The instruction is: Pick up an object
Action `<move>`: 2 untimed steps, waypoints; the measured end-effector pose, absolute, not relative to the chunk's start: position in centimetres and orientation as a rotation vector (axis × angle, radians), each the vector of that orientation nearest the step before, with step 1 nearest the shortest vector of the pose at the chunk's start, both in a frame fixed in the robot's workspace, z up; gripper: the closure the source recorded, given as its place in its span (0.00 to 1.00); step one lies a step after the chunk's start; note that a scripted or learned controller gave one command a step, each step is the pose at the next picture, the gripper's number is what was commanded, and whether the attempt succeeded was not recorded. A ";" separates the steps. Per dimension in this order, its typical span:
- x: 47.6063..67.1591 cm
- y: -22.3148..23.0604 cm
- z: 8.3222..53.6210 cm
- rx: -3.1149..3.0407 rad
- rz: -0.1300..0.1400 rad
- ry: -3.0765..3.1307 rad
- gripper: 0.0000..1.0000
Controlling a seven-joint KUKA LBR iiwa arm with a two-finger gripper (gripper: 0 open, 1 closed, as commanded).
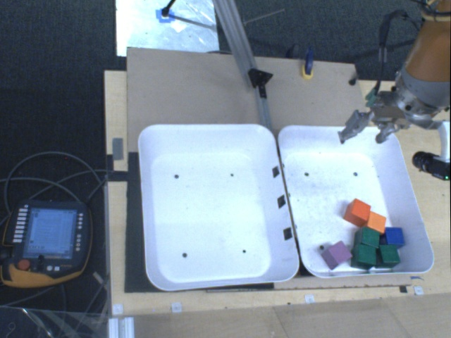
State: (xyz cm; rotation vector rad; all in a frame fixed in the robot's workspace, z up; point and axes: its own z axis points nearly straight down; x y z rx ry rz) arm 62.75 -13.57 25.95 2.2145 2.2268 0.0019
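Several small blocks lie clustered in the right bin's near right corner: an orange block, a lighter orange one, a blue one, green ones and a purple one a little to their left. My gripper hangs over the far right part of that bin, well away from the blocks. Its two fingers are spread apart with nothing between them.
The left bin lies beside the right one, joined along a middle edge with black clips. A metal pole slants over the far side of the bench. A teach pendant rests at the far left, off the bench.
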 end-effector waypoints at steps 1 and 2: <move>62.7 -13.6 26.0 2.214 0.002 2.227 0.00; 63.1 -13.2 21.7 2.215 -0.002 2.228 0.00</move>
